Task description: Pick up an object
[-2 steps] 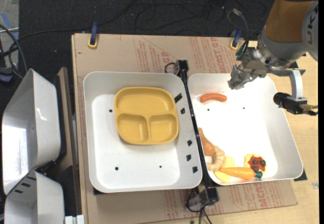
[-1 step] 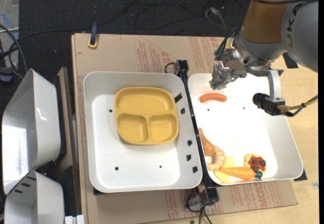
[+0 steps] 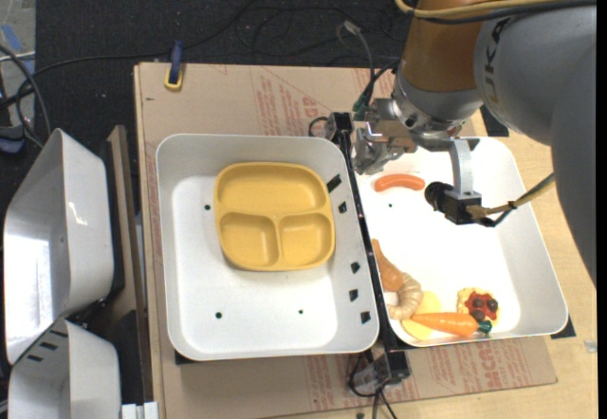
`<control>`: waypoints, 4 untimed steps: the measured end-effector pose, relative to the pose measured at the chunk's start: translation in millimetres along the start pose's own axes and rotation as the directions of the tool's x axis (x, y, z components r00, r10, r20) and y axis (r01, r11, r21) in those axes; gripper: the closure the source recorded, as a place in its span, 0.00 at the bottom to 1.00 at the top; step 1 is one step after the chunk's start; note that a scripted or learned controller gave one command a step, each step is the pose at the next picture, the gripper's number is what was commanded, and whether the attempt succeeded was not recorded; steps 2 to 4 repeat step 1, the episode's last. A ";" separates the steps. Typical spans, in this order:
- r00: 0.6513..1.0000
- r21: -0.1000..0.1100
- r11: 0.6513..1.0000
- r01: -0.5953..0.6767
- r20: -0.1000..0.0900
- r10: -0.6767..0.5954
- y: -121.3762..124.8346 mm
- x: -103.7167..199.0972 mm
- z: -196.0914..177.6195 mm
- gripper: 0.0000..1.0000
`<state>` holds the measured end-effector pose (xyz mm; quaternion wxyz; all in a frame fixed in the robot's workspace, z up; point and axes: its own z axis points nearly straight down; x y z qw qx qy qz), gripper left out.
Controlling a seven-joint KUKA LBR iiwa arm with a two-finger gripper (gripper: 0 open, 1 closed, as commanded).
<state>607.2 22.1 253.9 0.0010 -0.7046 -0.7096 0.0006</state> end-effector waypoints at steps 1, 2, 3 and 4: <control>1.000 -0.004 1.000 0.001 0.000 -0.001 1.1 52.7 -3.1 1.00; 1.000 -0.004 1.000 0.001 0.000 -0.001 1.1 52.7 -3.1 1.00; 1.000 -0.004 1.000 0.001 0.000 -0.001 1.1 52.7 -3.1 1.00; 1.000 -0.004 1.000 0.001 0.000 -0.001 1.1 52.7 -3.1 1.00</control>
